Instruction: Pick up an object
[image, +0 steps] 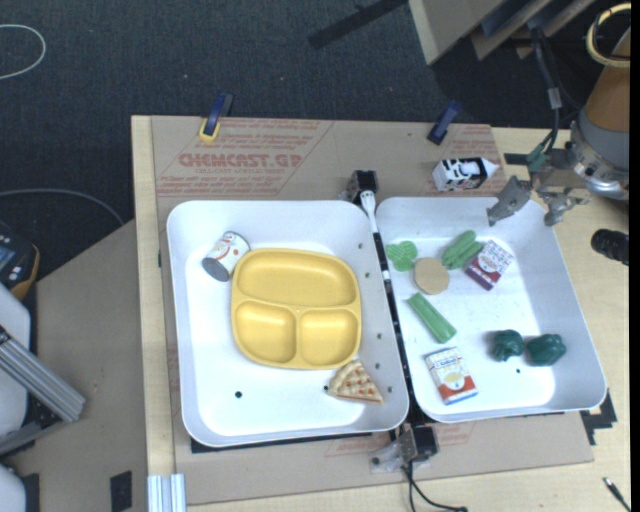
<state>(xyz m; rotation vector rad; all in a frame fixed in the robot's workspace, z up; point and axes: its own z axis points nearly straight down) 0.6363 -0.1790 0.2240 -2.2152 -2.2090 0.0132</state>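
My pincer (532, 203) hangs at the upper right of the frame, over the top edge of the right bin (580, 330). Its 2 fingers (505, 203) are spread apart and splay downward, and nothing sits between them.

No one thing is set as my target, so I take the loose items in the right bin as candidates. The nearest to my pincer is a small red and white packet (491, 263), just below and left of it, its long axis tilted from upper right to lower left. Beside it on the left lies a short green pod (460, 249), slanting the same way, touching or nearly touching a tan disc (432, 276). A round green piece (402, 254) lies further left, near the bin wall. Below the disc a long green bean (431, 316) runs diagonally from upper left to lower right. At the bottom sits a white carton (451, 375) with a red and orange picture, long axis nearly up and down the frame. 2 dark green lumps (527, 346) sit side by side at the lower right.

The left bin (190, 300) holds a yellow tray (296, 306) with 3 compartments, a small can (224, 256) on its side at the upper left, and a pizza slice (355, 382) at the tray's lower right corner. The bins rest on the table (300, 150).
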